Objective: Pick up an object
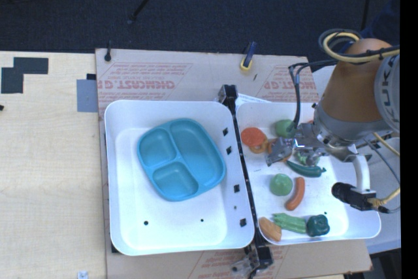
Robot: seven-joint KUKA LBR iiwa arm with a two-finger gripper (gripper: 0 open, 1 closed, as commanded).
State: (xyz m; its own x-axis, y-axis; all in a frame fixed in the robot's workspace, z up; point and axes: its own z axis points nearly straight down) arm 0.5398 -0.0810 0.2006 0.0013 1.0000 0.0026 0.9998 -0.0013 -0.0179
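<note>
Nothing has been lifted yet, as far as I can see: every toy food lies down in the right bin (366, 225). The likeliest target is the dark green pepper-like piece (305, 168), lying flat on the bin floor right under the gripper (287, 152). Just beside it on the left sits an orange-red tomato (253, 137), and a green ball (283, 127) shows at the gripper's upper edge. Below are a second green ball (281, 184) touching or nearly touching a small orange sausage (296, 193), and along the near wall an orange piece (270, 229), a green pod (290, 223) and a dark green lump (318, 225) in a row.

The arm (356, 91) is low over this bin, its metal head among the toys. Whether the fingers are wide or narrow I cannot tell; they are lost in the clutter of metal and cable.

The left bin (124, 219) holds a blue divided plate (179, 159), well apart from all this.

So my guess is the reach is made; the grasp and the lift are left
</note>
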